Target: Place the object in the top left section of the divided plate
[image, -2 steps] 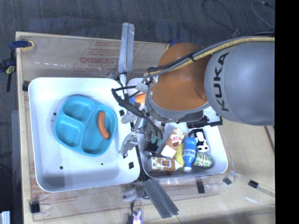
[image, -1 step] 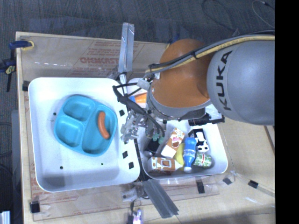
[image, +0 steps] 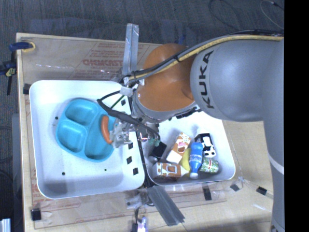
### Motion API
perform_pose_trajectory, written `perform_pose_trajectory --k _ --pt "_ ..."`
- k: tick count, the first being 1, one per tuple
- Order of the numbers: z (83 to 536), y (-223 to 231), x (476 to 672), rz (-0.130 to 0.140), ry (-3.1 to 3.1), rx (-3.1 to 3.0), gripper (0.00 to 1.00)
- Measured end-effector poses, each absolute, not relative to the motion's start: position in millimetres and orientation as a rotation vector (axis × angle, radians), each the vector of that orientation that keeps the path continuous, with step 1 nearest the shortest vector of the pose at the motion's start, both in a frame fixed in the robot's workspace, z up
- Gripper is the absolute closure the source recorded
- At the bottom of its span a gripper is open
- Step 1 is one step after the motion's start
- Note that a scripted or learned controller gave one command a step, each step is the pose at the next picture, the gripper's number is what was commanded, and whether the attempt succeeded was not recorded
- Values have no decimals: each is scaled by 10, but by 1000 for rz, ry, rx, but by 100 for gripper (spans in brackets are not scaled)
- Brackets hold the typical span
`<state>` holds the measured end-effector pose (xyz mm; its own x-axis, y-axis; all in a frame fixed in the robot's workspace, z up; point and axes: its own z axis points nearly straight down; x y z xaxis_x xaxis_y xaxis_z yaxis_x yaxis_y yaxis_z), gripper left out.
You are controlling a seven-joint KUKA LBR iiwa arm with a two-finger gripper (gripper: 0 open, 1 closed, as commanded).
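Observation:
A blue divided plate [image: 79, 129] lies in the left white bin [image: 48, 178]. It has three sections: one at the top, one at the lower left and one at the lower right. My gripper [image: 114, 133] reaches in from the right and is at the plate's right rim. It is shut on a long orange sausage-shaped object [image: 105, 127]. The object stands roughly lengthwise over the rim, between the top section and the lower right section. Its lower end meets the fingers.
The right bin [image: 227, 170] holds several toy food items, among them a blue bottle [image: 195, 159], a small carton [image: 165, 170] and a black-and-white piece [image: 206, 146]. The arm's orange band [image: 164, 81] and grey body cover the right bin's upper part. Cables loop near the wrist.

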<state>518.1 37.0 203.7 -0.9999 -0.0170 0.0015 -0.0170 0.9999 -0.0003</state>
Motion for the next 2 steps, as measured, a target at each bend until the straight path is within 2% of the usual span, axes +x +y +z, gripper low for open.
perform_pose_trajectory --k 1,2 --pt "1951 1024 5252 0 -3133 265 100" --pt "1951 1020 5253 0 -3133 264 0"
